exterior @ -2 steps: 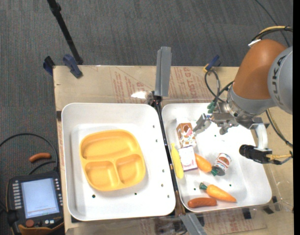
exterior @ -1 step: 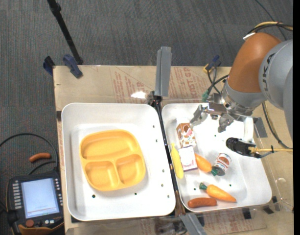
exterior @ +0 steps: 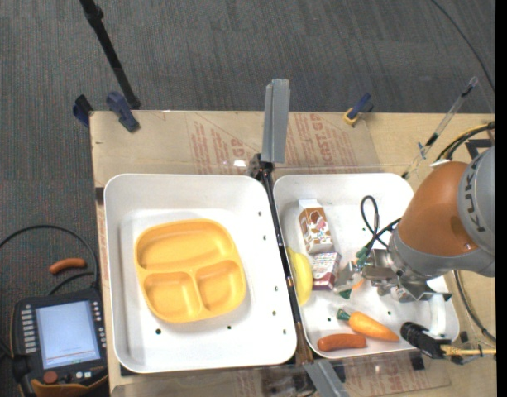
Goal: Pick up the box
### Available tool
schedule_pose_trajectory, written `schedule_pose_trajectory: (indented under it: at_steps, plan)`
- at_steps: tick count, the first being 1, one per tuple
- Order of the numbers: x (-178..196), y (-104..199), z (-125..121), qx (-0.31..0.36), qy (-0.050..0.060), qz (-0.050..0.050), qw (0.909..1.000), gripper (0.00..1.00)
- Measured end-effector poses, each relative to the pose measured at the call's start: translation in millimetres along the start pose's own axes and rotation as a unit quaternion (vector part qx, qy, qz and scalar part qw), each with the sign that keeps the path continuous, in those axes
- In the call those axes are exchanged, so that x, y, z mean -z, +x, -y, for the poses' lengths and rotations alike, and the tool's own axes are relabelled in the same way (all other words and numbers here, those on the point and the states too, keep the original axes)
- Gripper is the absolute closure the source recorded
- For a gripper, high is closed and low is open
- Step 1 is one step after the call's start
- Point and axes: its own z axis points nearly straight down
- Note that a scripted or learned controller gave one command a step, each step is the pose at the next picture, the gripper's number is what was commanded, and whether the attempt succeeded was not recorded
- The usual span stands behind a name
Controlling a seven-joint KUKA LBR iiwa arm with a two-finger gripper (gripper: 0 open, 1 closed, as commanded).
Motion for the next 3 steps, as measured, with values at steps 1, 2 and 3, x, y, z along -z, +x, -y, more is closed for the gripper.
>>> schedule_pose_trajectory:
  at_steps: [1,2,3]
  plan:
    - [25.7,13.2,8.5,-0.034,-0.001,0.000,0.9994,0.00]
    - [93.9,81.4,38.0,0.036,0.000,0.001,0.9993,0.00]
    - [-4.2,33.8,12.4,0.077,-0.001,0.000,0.9970,0.00]
